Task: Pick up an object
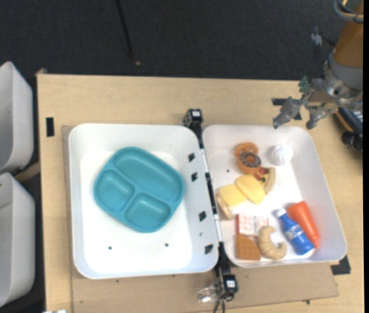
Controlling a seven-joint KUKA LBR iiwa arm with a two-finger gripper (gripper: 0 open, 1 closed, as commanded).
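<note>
No text, label, brand or number is legible on anything here.

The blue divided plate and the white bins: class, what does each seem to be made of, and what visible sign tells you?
Blue divided plate: probably moulded plastic, matte; uniform colour, rounded compartments. White bins: likely thin plastic, smooth, slightly glossy; rounded moulded rims.

The grey arm (pixel 349 41) with its orange band reaches in above the right bin's (pixel 321 168) far corner. Its gripper (pixel 300 117) hangs there, fingers spread apart.
</note>
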